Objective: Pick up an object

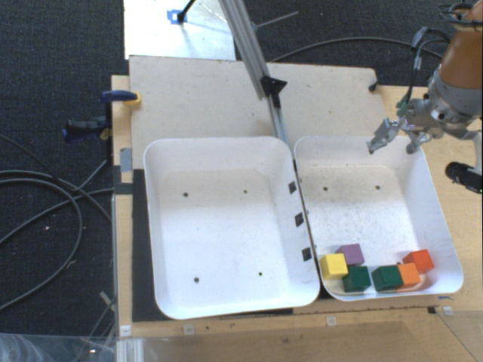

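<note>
Fingers (383, 137) of the gripper (398, 136) hang spread and empty above the right bin's (377, 202) far edge. Its blocks, yellow block (334, 265) included, crowd the near edge, probably slid there, well apart from the gripper.

My arm (460, 66) is grey with an orange band above the wrist. Both bins, the left bin (226, 225) and the right bin (362, 202), are white, the right one peppered with fine dark specks. In its near corner sit a yellow block (334, 265), a purple block (351, 253), two green blocks (357, 279) (386, 277), an orange block (408, 274) and a red-orange block (419, 260). The table (204, 100) is pale beige; the floor (60, 51) is dark carpet. A blue and yellow clamp (121, 96) sits at the table's edge.
</note>
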`<state>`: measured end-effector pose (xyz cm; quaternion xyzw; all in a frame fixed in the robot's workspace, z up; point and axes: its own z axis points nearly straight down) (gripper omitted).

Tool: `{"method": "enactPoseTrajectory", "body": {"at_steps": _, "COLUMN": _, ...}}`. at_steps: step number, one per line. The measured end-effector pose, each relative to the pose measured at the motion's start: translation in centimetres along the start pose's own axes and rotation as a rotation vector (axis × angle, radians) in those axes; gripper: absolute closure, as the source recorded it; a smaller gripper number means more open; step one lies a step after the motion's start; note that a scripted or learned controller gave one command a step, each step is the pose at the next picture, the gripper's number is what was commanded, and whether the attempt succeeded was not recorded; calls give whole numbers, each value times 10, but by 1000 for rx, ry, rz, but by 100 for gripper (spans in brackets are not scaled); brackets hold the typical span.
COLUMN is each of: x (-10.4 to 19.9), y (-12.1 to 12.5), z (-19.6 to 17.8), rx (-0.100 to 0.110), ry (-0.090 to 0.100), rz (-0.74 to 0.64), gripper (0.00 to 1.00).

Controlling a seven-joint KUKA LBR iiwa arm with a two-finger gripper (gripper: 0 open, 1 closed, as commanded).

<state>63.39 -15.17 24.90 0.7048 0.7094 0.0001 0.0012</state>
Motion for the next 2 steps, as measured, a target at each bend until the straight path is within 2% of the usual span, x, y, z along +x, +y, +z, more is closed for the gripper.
{"method": "enactPoseTrajectory", "body": {"at_steps": 1, "x": -36, "y": 21, "z": -6, "rx": -4, "ry": -2, "rz": 6, "gripper": 0}}
{"method": "enactPoseTrajectory", "body": {"at_steps": 2, "x": -56, "y": 39, "z": -118, "rx": -11, "ry": -3, "rz": 2, "gripper": 0}}
